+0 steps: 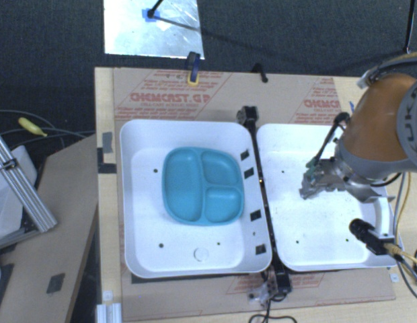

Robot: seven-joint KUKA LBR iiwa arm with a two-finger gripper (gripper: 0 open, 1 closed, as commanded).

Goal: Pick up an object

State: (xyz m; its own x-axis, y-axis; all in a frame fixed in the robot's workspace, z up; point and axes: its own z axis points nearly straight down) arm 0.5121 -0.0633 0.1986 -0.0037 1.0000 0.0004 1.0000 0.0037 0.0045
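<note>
Item: blue plate (202,186), three compartments, flat in left bin (138,180). Gripper (311,185) low over right bin (289,234), well apart from plate. Jaws: state cannot tell. Progress: nothing lifted; whole pick remains.

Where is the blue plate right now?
The blue plate lies in the middle of the left bin, across the divider from the gripper.
</note>
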